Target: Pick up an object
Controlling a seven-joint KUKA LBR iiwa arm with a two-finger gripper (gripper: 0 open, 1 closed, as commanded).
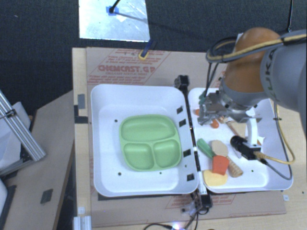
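Objects for picking lie clustered in the right bin (273, 178): a green piece (205, 147), an orange block (220, 165) and a yellow piece (214, 178). We see the gripper (207, 115) low over that bin's upper left, above the cluster. We judge the pick not yet accomplished; we see nothing lifted.

The table (53, 123) carries a printed cardboard sheet (127, 67), and on it two white bins (103, 128) seem to rest.
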